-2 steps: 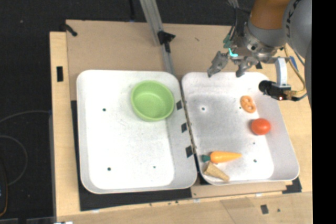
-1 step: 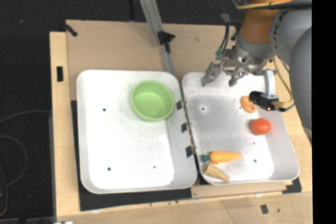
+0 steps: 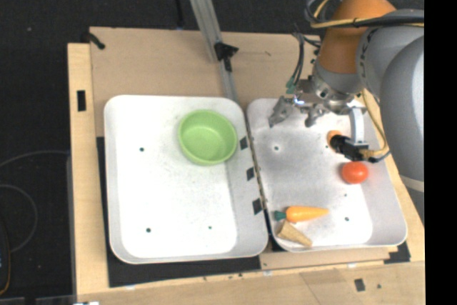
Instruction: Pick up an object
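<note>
Looking down on the worktop (image 3: 143, 68) I count two shallow white bins side by side. The left bin (image 3: 143, 225) carries one thing, a pale green bowl (image 3: 208, 137), round and upright, sitting toward the bin's far right part. The right bin (image 3: 300, 161) carries three loose things: one tomato (image 3: 355, 172), one carrot (image 3: 307, 213) and one tan wedge (image 3: 295, 234) that looks like a piece of bread or cheese; which it is I cannot tell.

No brand, label or writing can be read on any of these.

The tomato is small, round and orange-red, with a bright highlight on top, and it lies near the right side of the right bin. The carrot is orange with a short green tip at its left end, lying lengthwise left to right near the bin's near edge. The wedge sits just beside the carrot, on its near side, close to the bin's near left corner.

One grey arm (image 3: 393, 61) with an orange band (image 3: 353, 32) reaches in from the right, and its jaws (image 3: 298, 109) hang over the far part of the right bin, well apart from the carrot and wedge. They stand spread, two grey fingers (image 3: 278, 113) splayed, with nothing between them. A small dark fitting with an orange spot (image 3: 341, 144) hangs off the wrist, just beyond the tomato.
</note>
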Tool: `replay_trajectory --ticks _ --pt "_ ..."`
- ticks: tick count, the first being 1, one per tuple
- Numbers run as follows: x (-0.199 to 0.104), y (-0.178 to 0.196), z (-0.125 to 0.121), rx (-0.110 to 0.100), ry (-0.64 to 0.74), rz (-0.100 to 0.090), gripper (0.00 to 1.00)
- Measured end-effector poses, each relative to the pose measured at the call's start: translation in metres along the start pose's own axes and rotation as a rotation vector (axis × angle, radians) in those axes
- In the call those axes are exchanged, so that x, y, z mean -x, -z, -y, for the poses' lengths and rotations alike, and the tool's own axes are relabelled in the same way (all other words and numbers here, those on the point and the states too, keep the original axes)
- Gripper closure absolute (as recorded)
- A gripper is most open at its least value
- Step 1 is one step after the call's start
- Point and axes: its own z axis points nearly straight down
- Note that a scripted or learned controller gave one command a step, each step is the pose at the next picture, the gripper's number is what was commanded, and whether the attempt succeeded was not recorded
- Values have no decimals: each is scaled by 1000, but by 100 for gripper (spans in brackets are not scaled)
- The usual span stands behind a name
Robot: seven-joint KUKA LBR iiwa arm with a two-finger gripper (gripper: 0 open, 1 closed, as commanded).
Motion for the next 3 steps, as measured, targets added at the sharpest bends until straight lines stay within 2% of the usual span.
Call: replay_trajectory --ticks 1,2,3 --pt "1 -50 1 -1 -2 0 0" --pt "2 -35 -1 8 -4 0 100" --pt "-3 17 4 10 -3 -1 100"
